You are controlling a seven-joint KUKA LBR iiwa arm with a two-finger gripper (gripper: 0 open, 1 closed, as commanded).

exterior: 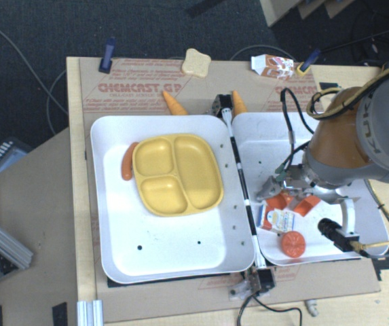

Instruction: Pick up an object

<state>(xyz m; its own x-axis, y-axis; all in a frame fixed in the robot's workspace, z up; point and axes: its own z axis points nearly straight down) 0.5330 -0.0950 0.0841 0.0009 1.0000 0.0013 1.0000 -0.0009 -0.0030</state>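
The gripper point(282, 190) sat low in the right bin point(265, 133), just above a cluster of red and white packets point(284, 212); its opening could not be determined, and no item was visibly held. A red tomato point(292, 244) lay near the bin's front edge. In the left bin point(113, 202), a yellow divided plate point(178, 174) rested beside a hot dog point(127, 161).

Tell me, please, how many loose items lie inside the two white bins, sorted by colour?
Yellow: 1, the divided plate
Orange-red: 1, the sausage beside the plate
Red: 2, the tomato and the flat red pieces, partly hidden under the gripper
White and red: 1, the small carton
Total: 5
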